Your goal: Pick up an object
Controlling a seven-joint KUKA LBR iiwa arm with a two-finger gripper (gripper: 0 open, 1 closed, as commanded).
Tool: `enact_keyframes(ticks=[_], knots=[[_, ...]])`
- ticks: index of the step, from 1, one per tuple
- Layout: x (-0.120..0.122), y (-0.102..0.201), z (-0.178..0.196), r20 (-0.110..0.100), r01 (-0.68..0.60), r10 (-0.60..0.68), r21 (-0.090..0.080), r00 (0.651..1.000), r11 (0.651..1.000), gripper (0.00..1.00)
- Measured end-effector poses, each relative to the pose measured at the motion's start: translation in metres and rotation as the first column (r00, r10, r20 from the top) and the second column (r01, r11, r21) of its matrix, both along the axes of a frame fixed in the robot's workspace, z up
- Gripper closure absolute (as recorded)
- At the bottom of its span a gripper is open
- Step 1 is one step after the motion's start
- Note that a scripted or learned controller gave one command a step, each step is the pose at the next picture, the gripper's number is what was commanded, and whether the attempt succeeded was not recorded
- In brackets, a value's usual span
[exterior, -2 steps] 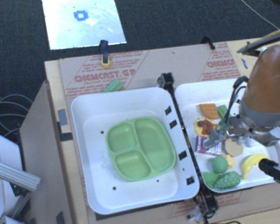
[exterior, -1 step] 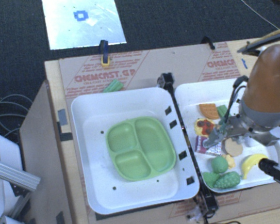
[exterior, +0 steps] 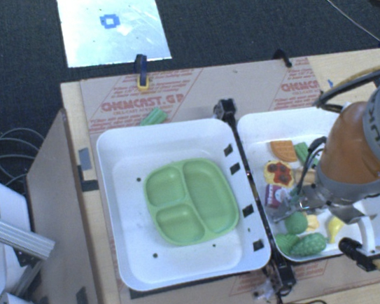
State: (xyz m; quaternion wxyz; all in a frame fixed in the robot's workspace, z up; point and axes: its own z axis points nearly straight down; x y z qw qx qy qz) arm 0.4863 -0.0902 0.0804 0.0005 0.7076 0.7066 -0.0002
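Note:
The right bin (exterior: 257, 127) holds a heap of small toy foods: an orange wedge (exterior: 282, 149), a red and yellow piece (exterior: 276, 172), a red and white packet (exterior: 274, 197), a round green piece (exterior: 296, 223), a bumpy green piece (exterior: 308, 244) and a yellow piece (exterior: 334, 227). My gripper (exterior: 302, 200) hangs low over the middle of this heap, under the grey and orange wrist, close beside the packet and the round green piece. The wrist hides its fingers.
The left bin (exterior: 117, 162) holds a green three-compartment tray (exterior: 189, 201). A green scrap (exterior: 152, 117) lies on the cardboard behind the left bin. Black clips run along the divider between the bins. The arm covers the right bin's right half.

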Motion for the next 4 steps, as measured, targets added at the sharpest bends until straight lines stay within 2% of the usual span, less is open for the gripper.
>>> enact_keyframes(ticks=[1, 2, 3, 4], knots=[[0.002, 0.000, 0.014, 0.004, 0.000, 0.000, -0.001, 1.000, 1.000, 1.00], [0.002, 0.000, 0.025, 0.005, -0.001, 0.001, -0.001, 1.000, 1.000, 1.00], [0.028, 0.066, 0.108, 0.011, -0.013, 0.013, 0.004, 1.000, 1.000, 1.00], [0.025, 0.061, 0.104, 0.001, -0.004, 0.004, 0.001, 1.000, 1.000, 0.00]])
